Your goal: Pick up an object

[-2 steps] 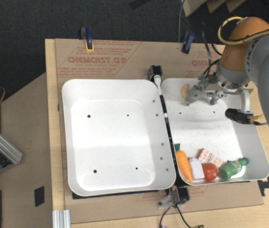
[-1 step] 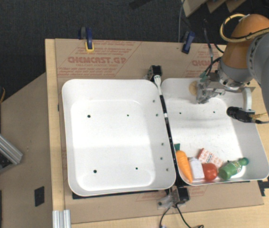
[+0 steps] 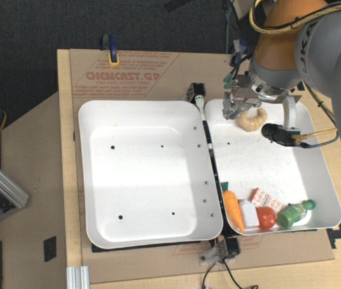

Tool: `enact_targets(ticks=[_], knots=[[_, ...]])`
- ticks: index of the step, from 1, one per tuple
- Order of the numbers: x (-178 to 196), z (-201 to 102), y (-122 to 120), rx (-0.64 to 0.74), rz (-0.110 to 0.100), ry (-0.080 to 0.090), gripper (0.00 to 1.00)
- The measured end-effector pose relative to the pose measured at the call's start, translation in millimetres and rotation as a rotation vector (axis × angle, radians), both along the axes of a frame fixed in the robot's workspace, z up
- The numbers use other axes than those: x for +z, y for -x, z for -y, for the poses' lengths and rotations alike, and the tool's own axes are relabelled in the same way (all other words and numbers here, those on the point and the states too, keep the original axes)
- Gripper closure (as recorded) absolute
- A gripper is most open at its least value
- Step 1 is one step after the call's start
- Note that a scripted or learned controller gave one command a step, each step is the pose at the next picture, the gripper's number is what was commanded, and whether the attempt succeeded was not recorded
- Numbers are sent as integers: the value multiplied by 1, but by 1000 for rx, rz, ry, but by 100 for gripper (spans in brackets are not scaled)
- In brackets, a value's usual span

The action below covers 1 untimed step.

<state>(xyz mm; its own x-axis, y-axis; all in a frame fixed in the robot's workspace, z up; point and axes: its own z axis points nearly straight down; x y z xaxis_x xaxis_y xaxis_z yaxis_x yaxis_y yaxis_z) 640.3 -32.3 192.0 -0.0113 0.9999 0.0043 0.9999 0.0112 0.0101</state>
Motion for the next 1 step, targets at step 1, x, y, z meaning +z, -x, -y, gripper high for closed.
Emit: enact_targets(ticks=[1], knots=[[75, 80, 58, -19, -1, 9, 100]])
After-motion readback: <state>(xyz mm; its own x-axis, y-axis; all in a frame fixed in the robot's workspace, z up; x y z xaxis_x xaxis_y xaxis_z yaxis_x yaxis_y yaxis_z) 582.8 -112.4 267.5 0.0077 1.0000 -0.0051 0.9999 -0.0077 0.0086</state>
